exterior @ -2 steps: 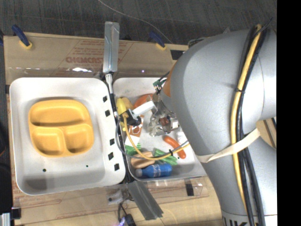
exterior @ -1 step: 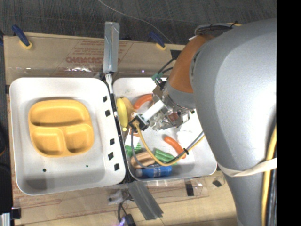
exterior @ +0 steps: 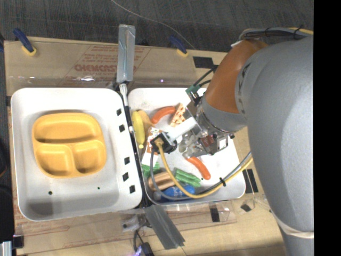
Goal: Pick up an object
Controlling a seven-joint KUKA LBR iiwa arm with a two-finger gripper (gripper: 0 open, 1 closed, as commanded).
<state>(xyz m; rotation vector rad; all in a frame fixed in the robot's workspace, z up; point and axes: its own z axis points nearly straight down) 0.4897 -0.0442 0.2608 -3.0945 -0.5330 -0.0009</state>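
My gripper (exterior: 193, 146) is low inside the right bin (exterior: 234, 188), under the grey wrist with its orange band. Just below it lies an orange-red sausage-shaped toy (exterior: 200, 167). Another orange sausage (exterior: 163, 112) lies near the bin's far side, and a yellow banana (exterior: 139, 127) rests along the left wall. Green pieces (exterior: 184, 177), a brown piece (exterior: 161, 183) and a blue piece (exterior: 170, 193) crowd the near left corner. The arm hides the middle and right of the bin.
The left bin (exterior: 26, 196) holds a yellow divided tray (exterior: 68, 143). A yellow cable (exterior: 169, 170) loops from the wrist over the near objects. A grey bar (exterior: 126, 52) stands at the divider between the bins.
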